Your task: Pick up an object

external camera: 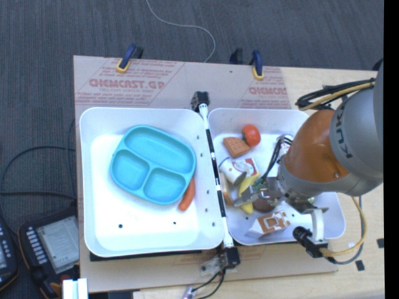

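Observation:
My gripper [250, 197] is low in the right bin [268, 113], among a cluster of small toy foods. Around it lie a yellow banana-like piece [250, 183], a white and red carton [240, 167] and a brown piece [267, 203]. Further back sit a square brown cracker [236, 146] and a red tomato [251, 134]. A white packet with a brown print [272, 223] lies near the bin's front wall. The grey and orange arm [324, 154] covers the bin's right part and hides whatever is beneath it.
The left bin [88, 167] holds a blue divided plate [153, 165] and an orange carrot [187, 195] beside the plate's right edge. A divider rail [212, 161] runs between the bins. Cables hang by the arm at the right.

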Controlling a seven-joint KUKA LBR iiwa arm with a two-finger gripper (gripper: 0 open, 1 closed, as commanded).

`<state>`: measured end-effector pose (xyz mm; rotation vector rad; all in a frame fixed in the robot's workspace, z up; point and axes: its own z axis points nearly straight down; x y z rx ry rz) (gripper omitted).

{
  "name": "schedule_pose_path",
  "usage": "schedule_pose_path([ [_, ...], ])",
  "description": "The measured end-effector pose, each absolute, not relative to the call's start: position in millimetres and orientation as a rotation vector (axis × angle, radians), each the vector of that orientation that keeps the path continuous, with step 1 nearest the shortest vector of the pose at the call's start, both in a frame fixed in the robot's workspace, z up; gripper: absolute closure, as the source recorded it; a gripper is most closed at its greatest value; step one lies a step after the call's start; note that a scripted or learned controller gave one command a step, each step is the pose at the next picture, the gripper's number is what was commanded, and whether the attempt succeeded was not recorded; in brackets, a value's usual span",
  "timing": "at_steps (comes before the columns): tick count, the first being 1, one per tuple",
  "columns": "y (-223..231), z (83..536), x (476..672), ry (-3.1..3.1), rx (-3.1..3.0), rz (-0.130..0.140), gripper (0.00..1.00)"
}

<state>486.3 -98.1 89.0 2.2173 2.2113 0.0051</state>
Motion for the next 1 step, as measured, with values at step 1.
schedule_pose_path([
  [1, -95.8, 100.6, 489.0, 2.213, 2.214, 0.015, 1.0],
])
